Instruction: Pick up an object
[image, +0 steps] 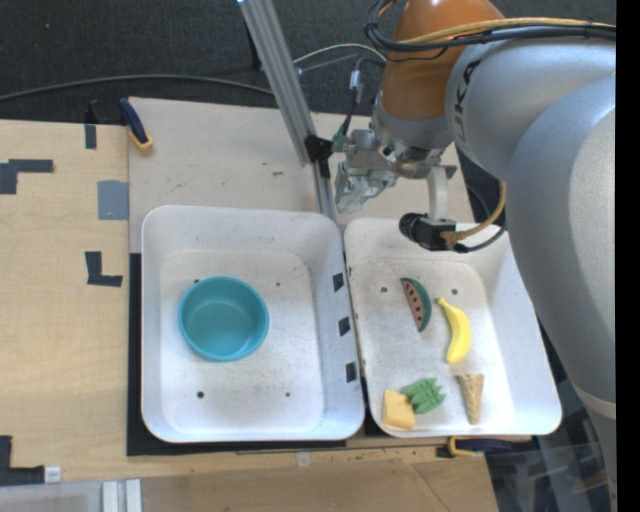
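Note:
My gripper (353, 193) hangs below the orange wrist band, above the back rims where the two bins meet, with nothing seen in it. The right bin (520, 330) holds a watermelon slice (416, 302), a yellow banana (456, 331), a green leafy toy (426, 393), a yellow cheese wedge (398, 410) and an ice-cream cone (471, 396). A blue bowl (224, 318) sits in the left bin (160, 300). All of these objects lie nearer the front than the gripper.
A slanted metal rail (287, 90) runs down to the bins' back edge just left of the gripper. A black cable fitting (428, 230) hangs over the right bin's back rim. The big grey arm body (570, 180) covers the right side.

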